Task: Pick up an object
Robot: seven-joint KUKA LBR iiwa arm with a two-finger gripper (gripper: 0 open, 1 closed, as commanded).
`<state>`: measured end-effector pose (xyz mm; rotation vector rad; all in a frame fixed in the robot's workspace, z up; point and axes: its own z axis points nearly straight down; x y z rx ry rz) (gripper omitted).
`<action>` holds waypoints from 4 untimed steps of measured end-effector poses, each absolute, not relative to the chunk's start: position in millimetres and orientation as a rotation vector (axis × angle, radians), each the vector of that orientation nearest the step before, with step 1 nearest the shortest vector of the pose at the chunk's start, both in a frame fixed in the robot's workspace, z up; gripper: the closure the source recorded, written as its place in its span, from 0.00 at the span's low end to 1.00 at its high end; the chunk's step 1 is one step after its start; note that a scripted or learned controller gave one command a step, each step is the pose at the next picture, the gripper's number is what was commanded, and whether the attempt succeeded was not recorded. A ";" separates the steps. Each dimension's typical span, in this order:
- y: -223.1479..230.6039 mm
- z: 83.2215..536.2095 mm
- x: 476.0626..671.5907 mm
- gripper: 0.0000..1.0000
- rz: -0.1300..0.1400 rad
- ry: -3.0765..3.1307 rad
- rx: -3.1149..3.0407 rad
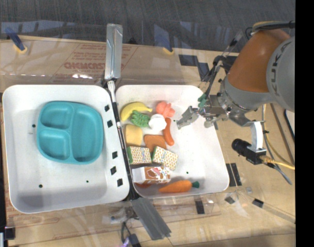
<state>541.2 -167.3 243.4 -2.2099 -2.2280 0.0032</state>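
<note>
Toy food heap, the pick-up candidates, lies in the right bin (219, 158), crowded against its left wall. Count, working outward from the white ball-shaped piece (157, 121) at the heap's middle: one green leafy piece (139, 119) touching it on the left; one banana (135, 108) above that; one pink-orange piece (165, 108) above right of the ball; one red-orange sausage (169, 131) just right; one yellow block (134, 135) below left; one orange wedge (155, 140) below; two patterned crackers (139, 154) (166, 158) side by side under the wedge; one small printed carton (153, 174) below those; one carrot (176, 187) at the bin's bottom wall. Hand (188, 118) hangs over the bin's bare floor right of the sausage, nothing seen between its fingers; gap too blurred to judge, cannot tell. Grey arm (262, 68) with orange band enters from the right. Left bin (18, 138): one teal divided plate (70, 131), three compartments. Counter (54, 55) is tan board under taped clear sheeting; dark ribbed floor (146, 4) beyond.
</note>
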 end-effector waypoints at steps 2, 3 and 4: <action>-140.6 92.6 583.0 0.00 0.001 -2.160 -2.280; -140.0 102.5 583.4 1.00 0.001 -2.162 -2.277; -91.0 253.2 560.4 1.00 -0.001 -2.293 -2.148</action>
